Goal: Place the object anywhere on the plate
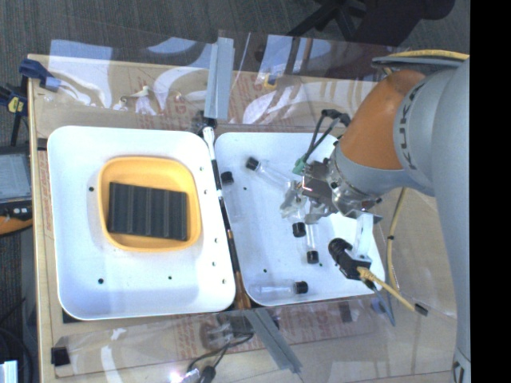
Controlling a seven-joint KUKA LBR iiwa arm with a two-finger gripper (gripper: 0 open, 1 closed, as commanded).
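Currently catalogued, largest first: arm point(399, 126), entering from the frame's right over the right bin point(263, 270). Left bin point(72, 278), centre-left of frame, bearing 1 yellow plate point(108, 182) with a dark ridged insert point(149, 211). Gripper point(307, 202), low over the right bin's middle; whether it is parted or closed, or has anything in it, cannot be told. Objects: 4 clear tubes with black caps, 1 at upper left of that bin point(267, 170), 2 below the gripper point(303, 230) point(310, 247), 1 at the bottom edge point(279, 290). Advised: 1 tube should be squarely straddled, then lifted clear of the dividing rims before being carried left.
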